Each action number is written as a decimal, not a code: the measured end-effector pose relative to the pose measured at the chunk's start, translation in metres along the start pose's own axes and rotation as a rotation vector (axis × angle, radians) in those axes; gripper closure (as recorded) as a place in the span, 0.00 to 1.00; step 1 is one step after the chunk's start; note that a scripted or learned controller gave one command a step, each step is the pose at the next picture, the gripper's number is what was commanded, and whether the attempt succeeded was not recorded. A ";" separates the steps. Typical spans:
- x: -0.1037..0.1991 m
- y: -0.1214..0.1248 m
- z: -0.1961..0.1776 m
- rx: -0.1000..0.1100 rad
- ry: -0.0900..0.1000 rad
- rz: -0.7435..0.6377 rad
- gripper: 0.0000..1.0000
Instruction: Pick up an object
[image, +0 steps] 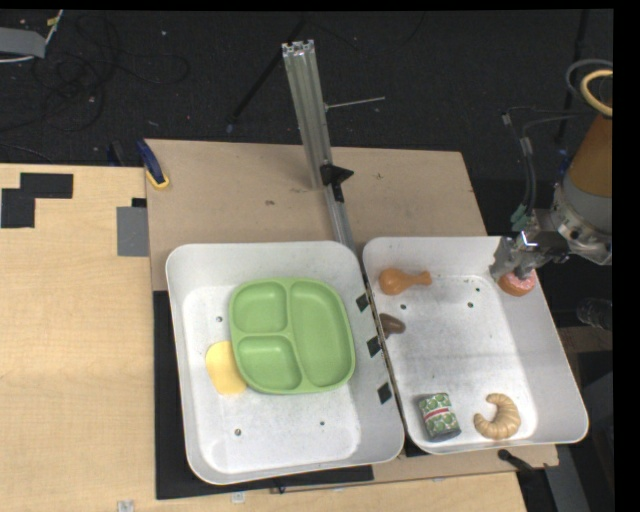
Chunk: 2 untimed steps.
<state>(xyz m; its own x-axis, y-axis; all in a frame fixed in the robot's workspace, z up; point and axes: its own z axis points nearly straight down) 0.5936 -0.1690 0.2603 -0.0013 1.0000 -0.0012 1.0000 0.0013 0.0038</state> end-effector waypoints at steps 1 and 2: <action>0.053 -0.009 0.014 0.008 0.004 -0.003 1.00; 0.107 -0.026 0.028 0.009 0.004 -0.003 1.00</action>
<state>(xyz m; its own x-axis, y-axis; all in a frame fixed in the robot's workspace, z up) 0.5678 -0.0622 0.2322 -0.0044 1.0000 0.0024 1.0000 0.0044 -0.0056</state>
